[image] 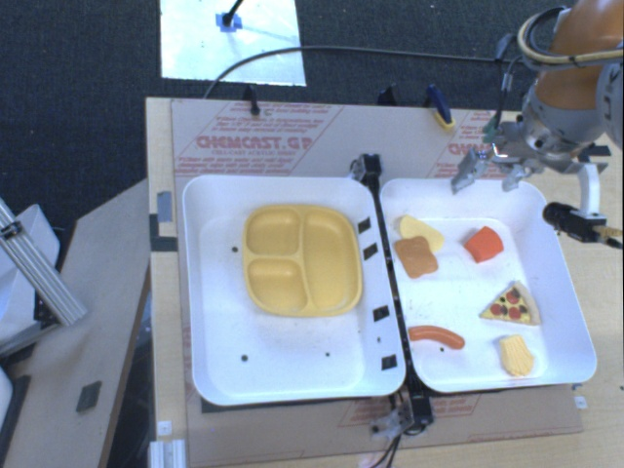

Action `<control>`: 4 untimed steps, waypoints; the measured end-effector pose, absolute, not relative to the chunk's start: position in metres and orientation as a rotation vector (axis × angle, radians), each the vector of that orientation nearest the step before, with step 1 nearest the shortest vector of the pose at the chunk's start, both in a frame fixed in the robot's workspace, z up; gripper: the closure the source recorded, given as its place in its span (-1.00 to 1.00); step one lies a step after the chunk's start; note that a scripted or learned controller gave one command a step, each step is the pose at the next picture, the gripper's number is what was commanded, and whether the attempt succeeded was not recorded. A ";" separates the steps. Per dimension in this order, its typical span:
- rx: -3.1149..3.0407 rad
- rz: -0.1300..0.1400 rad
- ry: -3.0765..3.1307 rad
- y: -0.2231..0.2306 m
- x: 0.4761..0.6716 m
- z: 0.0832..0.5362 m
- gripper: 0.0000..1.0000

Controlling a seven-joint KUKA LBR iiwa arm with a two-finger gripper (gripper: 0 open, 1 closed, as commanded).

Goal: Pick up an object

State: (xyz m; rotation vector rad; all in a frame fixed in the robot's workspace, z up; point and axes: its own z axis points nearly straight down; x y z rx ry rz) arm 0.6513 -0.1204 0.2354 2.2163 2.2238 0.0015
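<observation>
The claw (492, 171) is held wide open at the upper right (nothing in it). The orange block (484, 244) could be missed, being lower down.

We list the gripper (491, 171) above the right bin's (565, 291) far rim. Nearer the camera, in that bin: cheese slice (422, 230) overlapping toast (416, 256) to its left; block (484, 244) directly before it; pizza slice (511, 305), sausage (436, 336) and ridged piece (517, 355) nearest the camera. Far left: divided plate (301, 259) in left bin (214, 359).
</observation>
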 end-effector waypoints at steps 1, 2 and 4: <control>2.216 -0.002 2.229 -0.111 0.648 0.181 -1.00; 2.215 -0.002 2.229 -0.106 0.648 0.120 -1.00; 2.211 0.006 2.226 -0.106 0.650 0.098 1.00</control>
